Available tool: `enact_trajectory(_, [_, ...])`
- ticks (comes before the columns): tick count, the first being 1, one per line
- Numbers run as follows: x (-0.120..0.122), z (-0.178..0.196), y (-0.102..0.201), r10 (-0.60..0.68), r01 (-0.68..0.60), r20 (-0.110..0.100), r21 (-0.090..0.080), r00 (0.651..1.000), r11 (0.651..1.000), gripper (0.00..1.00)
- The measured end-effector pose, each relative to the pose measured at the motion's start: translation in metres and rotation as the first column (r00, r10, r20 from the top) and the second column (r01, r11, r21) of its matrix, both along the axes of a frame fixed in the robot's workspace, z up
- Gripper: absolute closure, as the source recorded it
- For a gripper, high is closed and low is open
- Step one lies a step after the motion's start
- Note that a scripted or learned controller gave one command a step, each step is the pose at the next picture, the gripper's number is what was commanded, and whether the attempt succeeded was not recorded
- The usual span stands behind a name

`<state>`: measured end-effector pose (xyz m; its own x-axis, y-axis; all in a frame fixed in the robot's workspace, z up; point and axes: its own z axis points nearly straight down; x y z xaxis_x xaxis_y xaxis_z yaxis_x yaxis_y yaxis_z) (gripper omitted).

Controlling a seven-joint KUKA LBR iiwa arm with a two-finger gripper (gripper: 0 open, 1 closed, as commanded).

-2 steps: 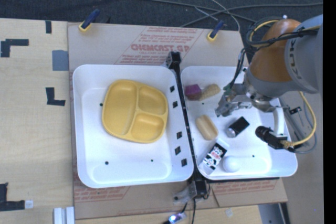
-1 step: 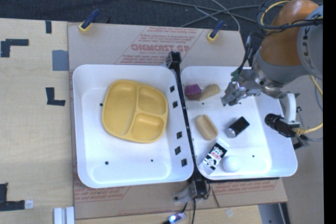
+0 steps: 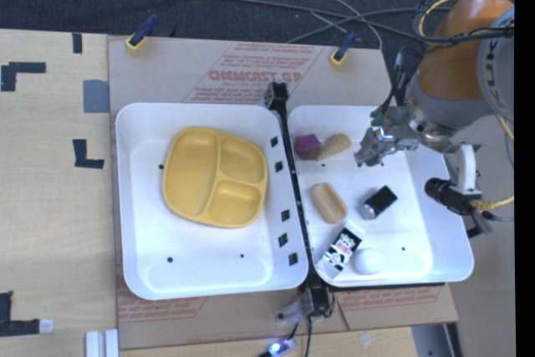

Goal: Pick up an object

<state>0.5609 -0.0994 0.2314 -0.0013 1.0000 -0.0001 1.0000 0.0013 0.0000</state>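
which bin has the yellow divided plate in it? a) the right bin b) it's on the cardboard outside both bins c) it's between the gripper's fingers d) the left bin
d: the yellow divided plate lies flat in the left bin, alone there, while the gripper hangs over the right bin, which holds the small items such as the black block and the white ball.

- One fixed camera looks down at a slant from above the bench [image 3: 50, 180].
- Both white bins fit whole: left bin [image 3: 142, 263] toward 9 o'clock, right bin [image 3: 443, 255] toward 3.
- The arm [image 3: 460, 54] enters from 2 o'clock.
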Motion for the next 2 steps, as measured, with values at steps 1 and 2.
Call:
enact_trajectory(1, [0.002,-0.002,0.065,0.006,-0.006,-0.002,0.001,1.0,1.0,1.0])
enact_trajectory(2, [0.007,-0.014,0.118,0.005,-0.005,-0.003,0.001,1.0,1.0,1.0])
